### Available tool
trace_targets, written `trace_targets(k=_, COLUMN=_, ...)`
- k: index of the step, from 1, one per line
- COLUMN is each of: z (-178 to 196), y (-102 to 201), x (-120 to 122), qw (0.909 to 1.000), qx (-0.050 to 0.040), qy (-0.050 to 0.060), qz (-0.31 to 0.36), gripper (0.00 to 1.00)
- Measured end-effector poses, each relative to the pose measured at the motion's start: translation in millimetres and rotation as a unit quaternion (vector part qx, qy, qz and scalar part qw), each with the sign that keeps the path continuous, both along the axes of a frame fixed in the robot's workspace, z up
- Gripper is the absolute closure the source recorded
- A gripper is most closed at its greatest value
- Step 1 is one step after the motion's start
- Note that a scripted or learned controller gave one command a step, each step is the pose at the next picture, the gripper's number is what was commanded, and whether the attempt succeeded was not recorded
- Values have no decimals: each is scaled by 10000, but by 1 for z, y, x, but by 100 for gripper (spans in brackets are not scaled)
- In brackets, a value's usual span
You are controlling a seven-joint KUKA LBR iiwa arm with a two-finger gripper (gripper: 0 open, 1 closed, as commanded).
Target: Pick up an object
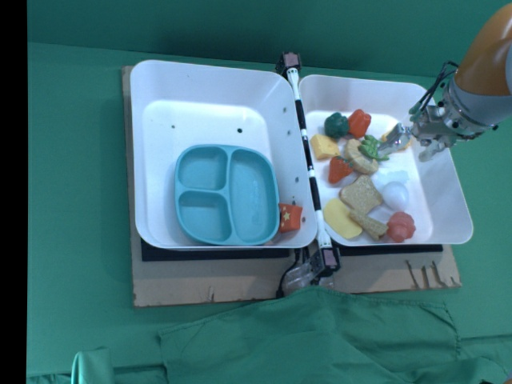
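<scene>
The right bin holds several toy foods: a green broccoli, a red pepper, a yellow wedge, a bread slice, a white egg, a yellow cheese piece and a red tomato. My gripper hangs low over the bin's upper right part, open, with nothing between its fingers. Its left finger stands right beside a small yellow-orange piece and a green leafy piece.
The left bin carries a teal divided plate and a small red block at the plate's lower right corner. A hinged divider runs between the bins. Green cloth lies in front of the bench.
</scene>
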State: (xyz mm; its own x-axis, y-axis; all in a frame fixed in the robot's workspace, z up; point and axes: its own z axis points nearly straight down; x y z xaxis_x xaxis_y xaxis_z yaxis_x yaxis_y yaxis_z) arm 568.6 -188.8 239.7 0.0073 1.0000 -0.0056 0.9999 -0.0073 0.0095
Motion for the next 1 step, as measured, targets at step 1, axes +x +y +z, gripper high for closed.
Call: trace_targets(k=1, z=13, y=-1, x=1, qw=10000, qx=-17, qy=-34, qz=-17, gripper=100)
